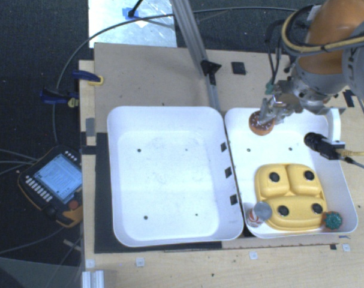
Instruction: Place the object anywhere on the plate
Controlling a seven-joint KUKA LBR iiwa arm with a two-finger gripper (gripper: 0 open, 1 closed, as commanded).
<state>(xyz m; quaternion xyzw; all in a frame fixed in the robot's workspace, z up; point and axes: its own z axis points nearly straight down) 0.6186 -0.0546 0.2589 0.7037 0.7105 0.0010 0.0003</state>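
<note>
A small round brown object [261, 125], like a little doughnut or cookie, sits at the far end of the right-hand white bin [244, 128], close to its back rim. A yellow plate [289, 197] with four rounded sections, each marked by a dark spot, lies flat at the near end of the same bin, well apart from the object.

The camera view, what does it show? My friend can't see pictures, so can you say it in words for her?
A grey and orange robot arm reaches from the right, its gripper right over a small round brown object at the top of the right white bin. A yellow plate lies lower in that bin, and the left white bin sits alongside.
</note>
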